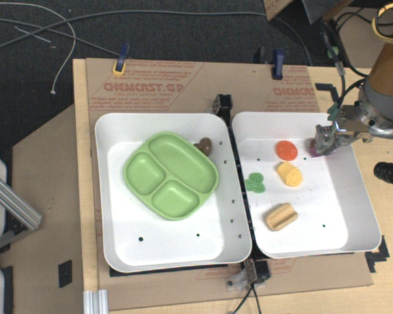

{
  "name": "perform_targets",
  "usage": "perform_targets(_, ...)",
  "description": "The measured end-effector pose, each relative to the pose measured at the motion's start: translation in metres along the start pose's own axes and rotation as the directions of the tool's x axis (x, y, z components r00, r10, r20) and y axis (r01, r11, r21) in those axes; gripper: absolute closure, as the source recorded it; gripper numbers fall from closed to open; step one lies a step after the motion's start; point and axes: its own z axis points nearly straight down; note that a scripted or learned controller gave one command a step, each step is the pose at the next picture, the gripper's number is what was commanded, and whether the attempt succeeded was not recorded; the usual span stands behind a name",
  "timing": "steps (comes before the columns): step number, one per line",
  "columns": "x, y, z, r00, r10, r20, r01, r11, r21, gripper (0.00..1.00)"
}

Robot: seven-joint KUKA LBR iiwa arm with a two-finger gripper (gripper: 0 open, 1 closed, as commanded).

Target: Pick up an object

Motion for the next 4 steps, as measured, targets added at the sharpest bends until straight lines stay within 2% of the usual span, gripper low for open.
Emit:
perform_targets(1, 0.000, 0.001, -0.003, 1.000, -0.001, 0.001, 0.001, 1.000, -0.006, 0.00)
perform_targets(2, 0.005, -0.008, 0.047, 1.000, -0.001, -0.001, 0.001, 1.000, -0.001, 0.00)
perform_targets(4, 0.002, -0.009, 0.130, 1.000, -0.001, -0.001, 0.000, 1.000, -0.001, 0.00)
